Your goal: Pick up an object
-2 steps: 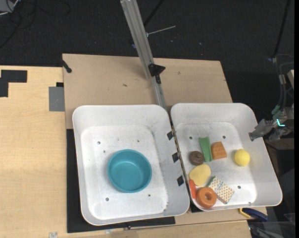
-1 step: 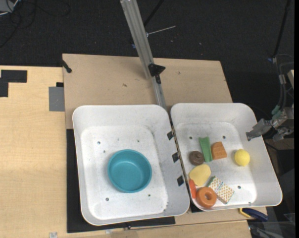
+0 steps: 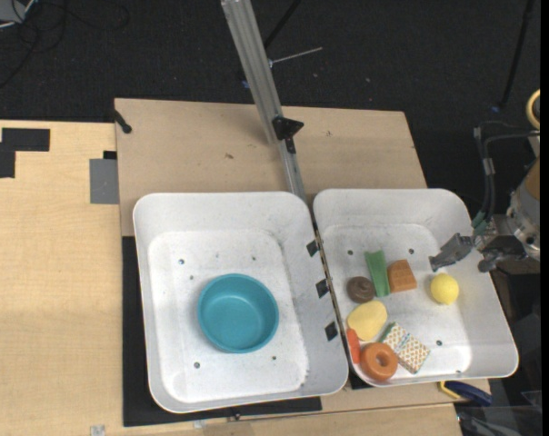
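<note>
My gripper (image 3: pixel 465 258) hangs over the right edge of the right bin (image 3: pixel 393 209), open, with nothing between its fingers. Just below it and slightly left lies a yellow lemon (image 3: pixel 444 289). Further left in the same bin are an orange-brown cube (image 3: pixel 402 276), a green block (image 3: pixel 376 269) and a dark brown ring (image 3: pixel 361 289). Near the bin's front sit a pale yellow lump (image 3: pixel 367 319), an orange ring (image 3: pixel 379 361), a checkered packet (image 3: pixel 408 348) and a small red piece (image 3: pixel 353 343).
A teal bowl (image 3: pixel 238 312) sits in the left bin (image 3: pixel 165 216). A slanted metal rail (image 3: pixel 261 71) runs from the back down to the divide between the bins. The back half of the right bin is bare white floor.
</note>
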`<state>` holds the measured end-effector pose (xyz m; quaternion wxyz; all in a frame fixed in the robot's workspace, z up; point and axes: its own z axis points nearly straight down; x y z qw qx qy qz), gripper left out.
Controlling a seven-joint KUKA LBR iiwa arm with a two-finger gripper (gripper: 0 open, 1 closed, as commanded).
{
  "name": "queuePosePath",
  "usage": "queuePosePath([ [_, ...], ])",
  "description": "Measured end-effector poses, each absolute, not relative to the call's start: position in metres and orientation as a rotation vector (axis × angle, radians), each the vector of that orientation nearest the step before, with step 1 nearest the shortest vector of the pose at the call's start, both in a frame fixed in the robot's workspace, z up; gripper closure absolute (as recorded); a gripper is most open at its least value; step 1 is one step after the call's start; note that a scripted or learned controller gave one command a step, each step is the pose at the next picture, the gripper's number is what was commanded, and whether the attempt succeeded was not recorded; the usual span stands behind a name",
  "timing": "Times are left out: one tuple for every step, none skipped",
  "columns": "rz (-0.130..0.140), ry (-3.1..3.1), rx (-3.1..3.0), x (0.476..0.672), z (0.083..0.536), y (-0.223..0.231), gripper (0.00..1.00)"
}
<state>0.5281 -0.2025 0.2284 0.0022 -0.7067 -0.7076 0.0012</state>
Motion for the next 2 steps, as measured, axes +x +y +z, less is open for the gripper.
queuePosePath([
  [0.005, -2.218, -2.218, 0.522, 0.169, -0.208, 0.00],
  [0.003, -2.219, -2.218, 0.516, 0.125, -0.211, 0.00],
])
